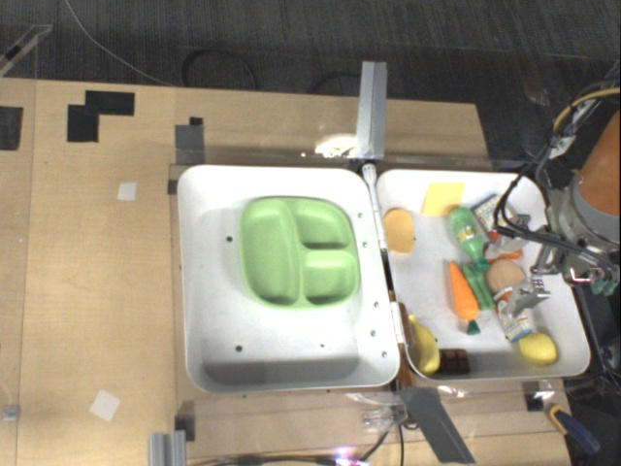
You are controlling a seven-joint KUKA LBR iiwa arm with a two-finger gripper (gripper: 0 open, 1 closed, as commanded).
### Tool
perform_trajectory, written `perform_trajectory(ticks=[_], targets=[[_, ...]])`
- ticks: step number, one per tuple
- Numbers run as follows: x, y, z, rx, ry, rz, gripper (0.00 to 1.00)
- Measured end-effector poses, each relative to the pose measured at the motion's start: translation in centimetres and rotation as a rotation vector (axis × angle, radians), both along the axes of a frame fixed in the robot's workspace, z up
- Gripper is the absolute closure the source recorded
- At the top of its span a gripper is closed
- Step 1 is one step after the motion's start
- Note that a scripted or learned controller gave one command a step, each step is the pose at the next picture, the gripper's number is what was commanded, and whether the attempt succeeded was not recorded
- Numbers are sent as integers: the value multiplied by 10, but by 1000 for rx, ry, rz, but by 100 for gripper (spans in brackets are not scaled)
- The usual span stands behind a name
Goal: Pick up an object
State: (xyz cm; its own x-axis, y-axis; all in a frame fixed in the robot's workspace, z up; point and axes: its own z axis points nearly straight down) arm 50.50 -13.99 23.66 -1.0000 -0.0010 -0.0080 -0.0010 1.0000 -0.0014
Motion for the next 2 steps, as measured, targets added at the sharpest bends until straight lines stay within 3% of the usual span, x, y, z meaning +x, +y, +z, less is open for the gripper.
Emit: perform_trajectory(ticks=[1, 2], targets=[[12, 10, -109, 1, 4, 259, 0], [5, 10, -146, -3, -8, 168, 0]])
